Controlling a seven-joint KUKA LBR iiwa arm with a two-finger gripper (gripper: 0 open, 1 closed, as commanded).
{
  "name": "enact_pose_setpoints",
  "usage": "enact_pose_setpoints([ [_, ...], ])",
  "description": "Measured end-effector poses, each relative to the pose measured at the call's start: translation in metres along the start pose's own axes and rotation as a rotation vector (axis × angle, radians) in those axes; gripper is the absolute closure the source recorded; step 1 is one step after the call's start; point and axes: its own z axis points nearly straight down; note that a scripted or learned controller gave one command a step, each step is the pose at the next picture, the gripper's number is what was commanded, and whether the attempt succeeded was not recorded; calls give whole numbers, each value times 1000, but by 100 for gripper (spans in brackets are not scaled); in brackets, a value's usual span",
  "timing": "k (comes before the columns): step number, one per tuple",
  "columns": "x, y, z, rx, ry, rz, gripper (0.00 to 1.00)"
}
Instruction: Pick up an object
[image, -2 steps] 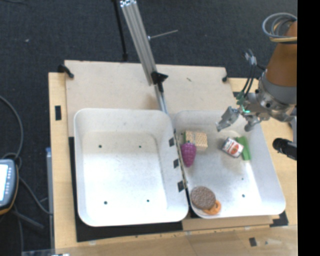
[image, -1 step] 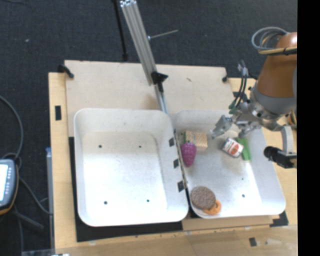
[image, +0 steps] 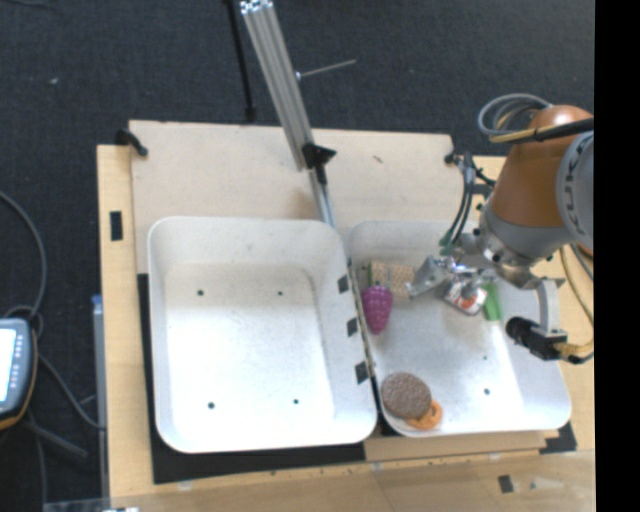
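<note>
The right bin (image: 530, 395) holds a purple-pink object (image: 377, 306) near its left wall, a tan block (image: 390, 274) just behind it, and a brown round object (image: 404, 394) resting on an orange piece (image: 429, 417) at the front edge. My gripper (image: 455, 280) hangs over the upper middle of the right bin, below the orange-banded wrist (image: 530, 190). A red and white object (image: 466, 298) and a green piece (image: 491, 302) sit right under the gripper; whether they lie between the fingers is unclear.
The left bin (image: 250, 335) lies beside the right one, with a divider edge between them. A metal strut (image: 285, 85) slants down from the top to the bins' back edge. Cables run along the arm at the right.
</note>
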Motion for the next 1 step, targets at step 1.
enact_pose_setpoints([
  [1,1,0,63,1,0,1,0],
])
